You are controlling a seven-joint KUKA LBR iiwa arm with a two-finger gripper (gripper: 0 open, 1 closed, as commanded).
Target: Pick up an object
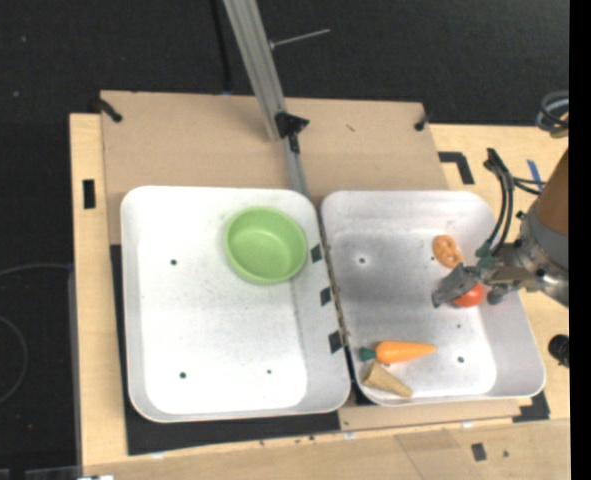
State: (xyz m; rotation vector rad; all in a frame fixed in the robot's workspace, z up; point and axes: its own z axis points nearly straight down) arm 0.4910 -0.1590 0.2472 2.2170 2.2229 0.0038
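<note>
My gripper [459, 290] hangs over the right side of the right bin [395, 218], reaching in from the right edge. A small red object [467, 297] sits right at its fingertips, partly covered by them. Just above it lies a small orange piece [445, 249]. An orange carrot with a green end [403, 351] lies near the bin's front, and a tan wedge [386, 380] rests beside it at the front rim. A green bowl [266, 245] stands in the upper part of the left bin [175, 368].
A slanted metal pole [257, 53] rises from behind the bins at the top centre. Black cables [502, 198] hang by the arm at the right. The bins sit on a wooden bench [95, 168] with a cardboard sheet behind.
</note>
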